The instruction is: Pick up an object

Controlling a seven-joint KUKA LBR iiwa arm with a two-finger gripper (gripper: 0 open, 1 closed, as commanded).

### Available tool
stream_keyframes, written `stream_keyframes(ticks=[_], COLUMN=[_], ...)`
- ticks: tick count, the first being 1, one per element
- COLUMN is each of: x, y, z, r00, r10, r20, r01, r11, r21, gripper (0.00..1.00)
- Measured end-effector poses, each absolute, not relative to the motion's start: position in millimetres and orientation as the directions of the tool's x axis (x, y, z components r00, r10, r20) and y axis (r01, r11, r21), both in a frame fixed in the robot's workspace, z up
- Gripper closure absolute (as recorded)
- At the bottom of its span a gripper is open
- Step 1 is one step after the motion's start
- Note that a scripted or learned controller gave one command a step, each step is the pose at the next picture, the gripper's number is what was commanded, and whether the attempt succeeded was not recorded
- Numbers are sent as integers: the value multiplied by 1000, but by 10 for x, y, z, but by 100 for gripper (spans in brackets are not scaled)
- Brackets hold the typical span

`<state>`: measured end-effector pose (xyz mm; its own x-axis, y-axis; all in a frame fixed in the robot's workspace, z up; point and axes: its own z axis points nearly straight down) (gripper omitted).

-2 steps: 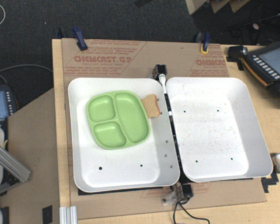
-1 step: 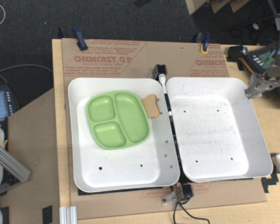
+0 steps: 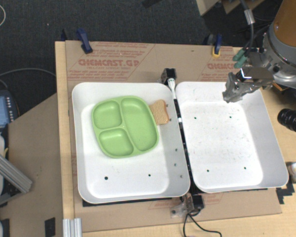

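Two white bins lie side by side across the middle of your frame: the left bin (image 3: 89, 181) and the right bin (image 3: 237, 152), their inner rims touching along the centre line. You have one green divided plate (image 3: 125, 126) in the left bin, with three compartments, sitting in the upper half of that bin. One tan cracker-like piece (image 3: 160, 112) rests just beside the plate's upper right edge, touching or very nearly touching it, close to the rim shared by the bins. That makes two loose things in the left bin. The right bin's floor shows only small dark specks.

You see one gripper (image 3: 233, 94) at the upper right of the frame, over the right bin's far rim, hanging from the grey arm (image 3: 278, 58) that comes in from the right edge. Whether its jaws are wide or narrow cannot be told from this angle, and nothing is visible between them. It is well apart from the cracker and plate.
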<state>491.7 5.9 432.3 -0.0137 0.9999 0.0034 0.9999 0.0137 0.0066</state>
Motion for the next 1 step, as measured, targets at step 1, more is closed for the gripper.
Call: stream_keyframes(ticks=[1], x=[4783], y=[746], z=[3982], r00=[-8], r10=[1000], r20=[2], r01=[1000], r11=[8], r21=[-6], gripper=[100])
